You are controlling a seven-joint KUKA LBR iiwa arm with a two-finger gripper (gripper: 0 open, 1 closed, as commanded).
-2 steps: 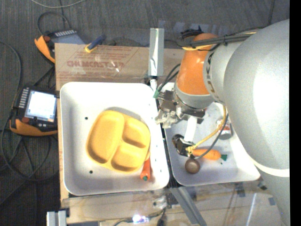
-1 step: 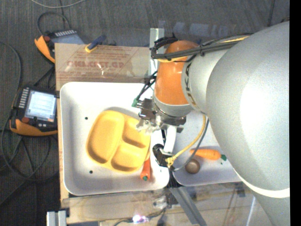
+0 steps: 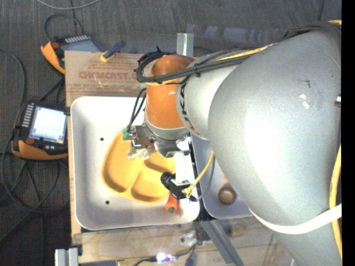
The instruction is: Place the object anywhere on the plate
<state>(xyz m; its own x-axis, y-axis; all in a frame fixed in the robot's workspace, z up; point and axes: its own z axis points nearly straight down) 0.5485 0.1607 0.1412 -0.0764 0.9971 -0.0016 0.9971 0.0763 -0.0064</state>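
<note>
A yellow divided plate [image 3: 125,168] lies in the left white bin [image 3: 89,204]. The arm's orange band [image 3: 163,101] hangs over the plate's right half and hides it. My gripper [image 3: 137,147] is low over the plate's upper middle, seen from above. A small orange-red object [image 3: 171,205] with a darker tip lies on the bin floor just off the plate's near right rim, below a black part of the arm. I see nothing clearly held in the gripper.
A brown rounded object [image 3: 226,194] sits in the right bin, mostly hidden by the big grey arm body [image 3: 272,137]. A cardboard sheet [image 3: 100,73] lies behind the left bin. A teach pendant [image 3: 44,129] rests on the floor at left.
</note>
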